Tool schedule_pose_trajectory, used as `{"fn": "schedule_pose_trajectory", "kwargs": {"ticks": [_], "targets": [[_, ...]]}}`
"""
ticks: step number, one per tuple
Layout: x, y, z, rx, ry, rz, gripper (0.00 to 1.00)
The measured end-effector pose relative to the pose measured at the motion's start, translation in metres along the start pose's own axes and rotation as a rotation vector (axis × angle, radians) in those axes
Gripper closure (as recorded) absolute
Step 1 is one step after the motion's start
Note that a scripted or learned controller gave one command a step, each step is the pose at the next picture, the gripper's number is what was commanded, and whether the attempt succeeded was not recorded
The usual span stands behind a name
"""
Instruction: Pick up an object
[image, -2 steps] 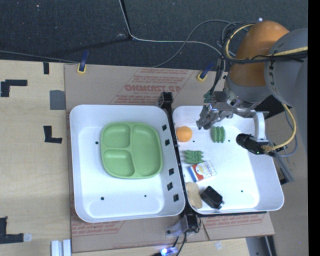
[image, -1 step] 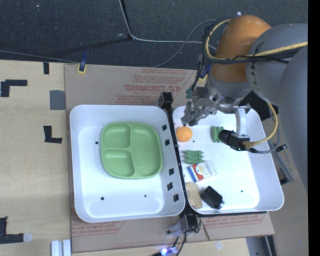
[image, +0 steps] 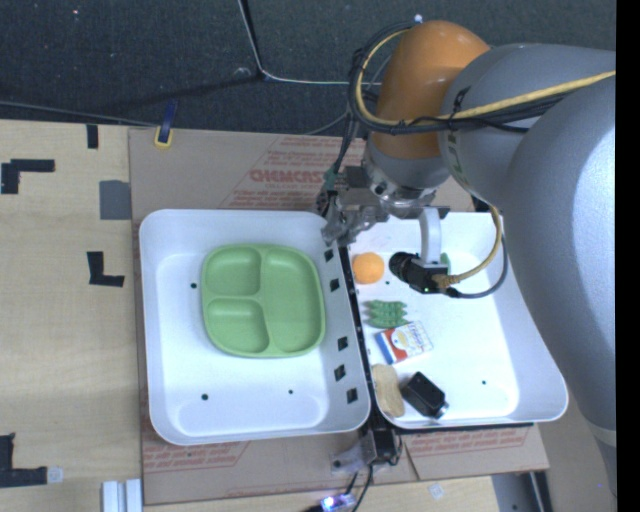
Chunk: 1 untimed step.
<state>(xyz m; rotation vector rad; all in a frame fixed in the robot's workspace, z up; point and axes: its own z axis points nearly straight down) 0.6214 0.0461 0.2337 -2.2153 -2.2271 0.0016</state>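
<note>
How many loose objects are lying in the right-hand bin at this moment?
5: orange ball at the far end, green item below it, red-white-blue packet, tan piece and black block nearest. The arm may hide more.

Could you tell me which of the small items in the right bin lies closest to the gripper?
The orange ball: it sits just below the gripper, at the bin's top left. The green item, card and black block lie farther down.
</note>
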Motion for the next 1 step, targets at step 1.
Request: {"fn": "schedule_pose_trajectory", "kwargs": {"ticks": [1], "targets": [[0.0554, -0.0064, 0.0120, 0.002, -0.001, 0.003, 1.00]]}}
